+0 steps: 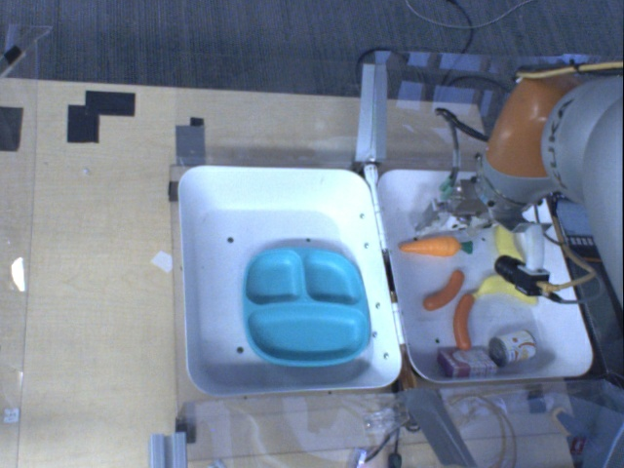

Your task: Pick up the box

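Observation:
The box (466, 362) is small and purple-pink and lies flat near the front edge of the right bin (409, 193). My gripper (451, 213) hangs over the back of that bin, just above an orange carrot (431, 247) and well behind the box. Nothing shows between its tips. The grey arm with its orange band (522, 130) comes in from the right.
Two red-orange sausages (444, 290) (463, 320) lie between the carrot and the box. A small can (513, 347) rests on its side right of the box. A yellow object (507, 288) lies partly hidden at mid right. The left bin (210, 261) holds a blue divided tray (307, 305).

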